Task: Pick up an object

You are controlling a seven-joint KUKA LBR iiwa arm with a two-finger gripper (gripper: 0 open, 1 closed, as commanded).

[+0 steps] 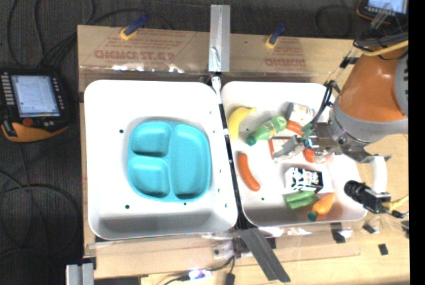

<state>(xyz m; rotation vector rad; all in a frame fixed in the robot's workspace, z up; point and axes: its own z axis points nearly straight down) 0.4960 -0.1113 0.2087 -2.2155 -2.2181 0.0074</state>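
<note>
Turquoise divided tray (169, 159) in the left bin (106, 210); pendant (32, 104) on the floor beside it.
</note>
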